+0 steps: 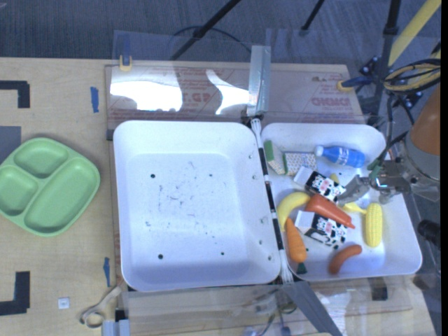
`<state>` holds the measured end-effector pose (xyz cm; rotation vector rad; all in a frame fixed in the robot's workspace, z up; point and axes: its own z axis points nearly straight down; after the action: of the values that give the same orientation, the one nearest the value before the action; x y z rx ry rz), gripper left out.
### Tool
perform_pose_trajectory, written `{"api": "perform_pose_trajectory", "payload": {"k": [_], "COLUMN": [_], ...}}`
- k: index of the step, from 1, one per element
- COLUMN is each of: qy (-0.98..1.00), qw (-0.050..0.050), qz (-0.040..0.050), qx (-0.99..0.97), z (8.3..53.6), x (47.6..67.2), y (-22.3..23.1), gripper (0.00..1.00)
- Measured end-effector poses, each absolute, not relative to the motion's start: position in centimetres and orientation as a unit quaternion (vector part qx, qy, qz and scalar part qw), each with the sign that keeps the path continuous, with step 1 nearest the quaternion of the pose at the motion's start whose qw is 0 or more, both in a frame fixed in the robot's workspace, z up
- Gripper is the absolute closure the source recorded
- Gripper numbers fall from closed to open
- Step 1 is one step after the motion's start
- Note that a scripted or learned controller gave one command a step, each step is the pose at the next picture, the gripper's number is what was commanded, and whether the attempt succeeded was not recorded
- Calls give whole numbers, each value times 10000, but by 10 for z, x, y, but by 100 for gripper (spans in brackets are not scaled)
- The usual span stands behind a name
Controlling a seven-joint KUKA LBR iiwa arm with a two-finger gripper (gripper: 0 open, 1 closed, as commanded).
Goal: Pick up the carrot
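Observation:
The carrot (295, 239), orange with a green end pointing at the front rim, lies in the right bin (402, 257) close to the divider between the bins. My gripper (368, 192) hangs over the right side of that bin, well right of and behind the carrot, and looks open with nothing between its fingers. One fingertip (351, 190) reaches toward a cow-patterned box (324, 185); the other sits above the corn cob (374, 224).
Around the carrot lie a banana (292, 203), a red-orange tapered toy (327, 209), a second cow-patterned box (327, 231), a brown sausage (344, 257) and a blue bottle (341, 156). The left bin (189, 194) adjoins it. A green divided plate (47, 185) rests far left.

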<state>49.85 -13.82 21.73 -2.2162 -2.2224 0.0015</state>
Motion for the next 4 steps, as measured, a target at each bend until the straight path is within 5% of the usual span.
{"api": "perform_pose_trajectory", "payload": {"k": [1,2,3,4], "qy": [-7227,-7940,-7447,-7734], "qw": [-1,-6,-4,-10], "qz": [-1,-7,-6,-5], "qx": [-6912,-6079,-6674,-6339], "z": [182,126,127,171], "x": [565,606,608,649], "y": [-136,-116,-108,-163], "gripper": [0,0,0,0]}}
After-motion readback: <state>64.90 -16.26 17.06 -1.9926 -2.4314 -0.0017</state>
